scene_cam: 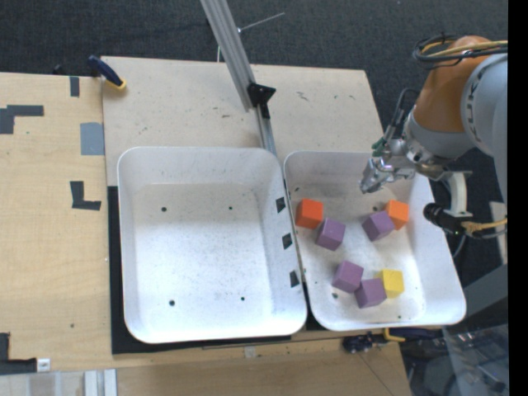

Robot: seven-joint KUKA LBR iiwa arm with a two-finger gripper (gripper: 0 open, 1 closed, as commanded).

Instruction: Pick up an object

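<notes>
Six small, matte, hard-edged cubes lay in the right-hand shallow white plastic bin (437, 291), all on its speckled floor. An orange cube (310, 214) sat nearest the divider between the bins, with a purple cube (331, 233) touching its lower right corner. Further right, a second purple cube (379, 225) rested against a smaller orange cube (398, 213). Toward the near rim, two more purple cubes (348, 275) (370, 292) sat close together, and a yellow cube (393, 283) pressed against the lower one.

The grey metal two-finger gripper (373, 181) hung over the upper part of this bin, above and just left of the small orange cube, below the arm's rounded orange band (441, 89). How far the jaws stood apart could not be told from this angle, and no cube showed between them.

The left-hand white bin (132, 221) had the same smooth, rounded rim and a floor dusted with dark specks. Both bins sat on a pale wooden worktop (181, 97), and a slanted grey aluminium rail (227, 31) crossed it above the bins.
</notes>
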